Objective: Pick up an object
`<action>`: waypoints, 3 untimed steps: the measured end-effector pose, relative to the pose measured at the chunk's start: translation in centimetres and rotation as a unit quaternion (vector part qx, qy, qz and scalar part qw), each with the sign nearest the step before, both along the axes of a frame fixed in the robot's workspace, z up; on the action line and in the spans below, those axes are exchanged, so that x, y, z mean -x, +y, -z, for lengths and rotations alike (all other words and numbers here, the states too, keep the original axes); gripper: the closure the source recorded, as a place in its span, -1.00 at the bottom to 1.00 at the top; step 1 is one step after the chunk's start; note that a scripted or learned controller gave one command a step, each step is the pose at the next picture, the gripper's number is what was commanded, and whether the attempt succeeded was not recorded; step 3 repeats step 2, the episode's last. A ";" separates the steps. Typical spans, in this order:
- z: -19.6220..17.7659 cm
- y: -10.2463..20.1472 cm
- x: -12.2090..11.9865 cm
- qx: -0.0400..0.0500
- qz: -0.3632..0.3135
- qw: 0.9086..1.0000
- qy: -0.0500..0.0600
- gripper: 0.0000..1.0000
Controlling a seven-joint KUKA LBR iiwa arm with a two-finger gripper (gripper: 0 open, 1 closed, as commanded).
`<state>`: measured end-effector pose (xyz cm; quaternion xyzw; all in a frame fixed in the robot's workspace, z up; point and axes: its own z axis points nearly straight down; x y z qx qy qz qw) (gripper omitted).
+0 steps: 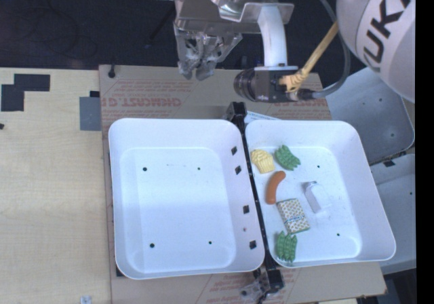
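My gripper (199, 65) hangs high at the top of the view, above the far edge of the left bin (129, 160), well away from the objects. Its fingers look close together with nothing between them. In the right bin (352, 153) lie a yellow corn-like piece (262, 159), a green leafy piece (287, 157), an orange sausage (274, 186), a patterned square packet (293, 214), a clear small block (312, 196) and another green piece (285, 246) at the near edge.
A cardboard sheet (156, 96) lies under both bins. The bins meet at a black clip strip (245, 180). A wooden bench (47, 187) spreads to the left. The arm's grey body (380, 11) fills the upper right.
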<state>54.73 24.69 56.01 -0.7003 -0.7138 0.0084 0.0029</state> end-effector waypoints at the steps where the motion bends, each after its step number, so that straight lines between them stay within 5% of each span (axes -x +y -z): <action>1: 9.5 -0.7 6.3 0.000 0.008 1.000 0.000 1.00; 2: 28.2 -0.8 7.5 0.001 0.010 1.000 0.002 1.00; 3: 28.2 -0.8 7.5 0.001 0.010 1.000 0.002 1.00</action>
